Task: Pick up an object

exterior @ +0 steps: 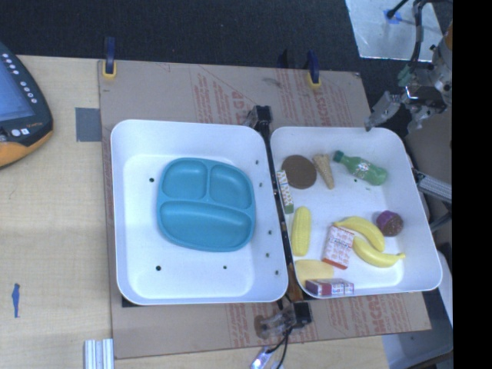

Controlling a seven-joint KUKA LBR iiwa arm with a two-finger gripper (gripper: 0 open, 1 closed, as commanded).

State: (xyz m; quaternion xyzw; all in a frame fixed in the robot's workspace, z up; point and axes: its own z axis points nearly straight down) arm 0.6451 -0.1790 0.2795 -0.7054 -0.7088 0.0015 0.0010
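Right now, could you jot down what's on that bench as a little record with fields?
left bin: holds a blue divided plate
right bin: holds toy food
fruit: banana, corn cob, purple fruit
other items: green bottle, brown round piece, red-and-white carton
gripper: above the right bin's far right corner, outside it
held: nothing visible

Even, bright overhead light – the two white bins [123,206] nearly wash out, with faint shadows inside their walls. Beyond the bins the dark floor [231,14] stays dim; focus is slightly soft throughout.
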